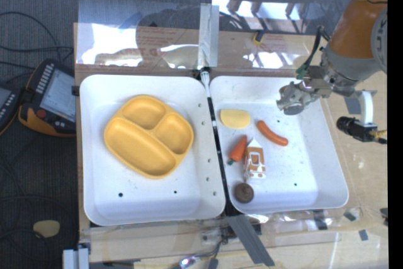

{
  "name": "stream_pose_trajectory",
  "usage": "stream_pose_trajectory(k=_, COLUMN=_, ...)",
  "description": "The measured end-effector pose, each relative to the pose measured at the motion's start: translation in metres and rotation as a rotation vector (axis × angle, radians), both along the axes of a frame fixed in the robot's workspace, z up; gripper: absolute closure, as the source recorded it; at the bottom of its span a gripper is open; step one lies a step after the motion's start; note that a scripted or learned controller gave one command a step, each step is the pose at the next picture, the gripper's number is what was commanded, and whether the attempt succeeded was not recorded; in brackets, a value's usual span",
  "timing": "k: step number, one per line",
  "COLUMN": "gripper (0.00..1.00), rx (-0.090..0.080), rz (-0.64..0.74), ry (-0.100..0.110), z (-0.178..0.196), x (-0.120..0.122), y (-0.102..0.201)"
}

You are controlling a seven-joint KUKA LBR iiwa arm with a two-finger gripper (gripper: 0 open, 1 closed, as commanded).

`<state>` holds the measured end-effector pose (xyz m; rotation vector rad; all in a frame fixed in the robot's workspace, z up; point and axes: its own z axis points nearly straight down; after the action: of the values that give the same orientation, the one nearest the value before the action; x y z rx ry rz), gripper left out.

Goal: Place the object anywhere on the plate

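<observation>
Over the right bin (327,189), camera view: the gripper (291,99) is hovering near the far edge; whether it is wide or narrow, I cannot tell. Nothing is sitting on the yellow plate (148,135) in the left bin (101,205). Sausage (272,133), carrot (238,149), yellow slice (234,118), carton (254,160) and brown puck (244,192) are all lying in the right bin. Judgement: picking and placing are both remaining.
</observation>
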<state>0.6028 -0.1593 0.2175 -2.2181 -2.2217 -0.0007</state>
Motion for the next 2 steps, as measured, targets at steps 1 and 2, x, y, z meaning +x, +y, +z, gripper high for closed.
stream_pose_trajectory(k=1, gripper=1.00, rx=-0.001, rz=0.002, ry=0.002, z=-0.005, x=-0.051, y=0.083)
stream_pose_trajectory(k=2, gripper=1.00, rx=-0.001, rz=0.001, ry=0.004, z=-0.021, x=-0.044, y=0.137)
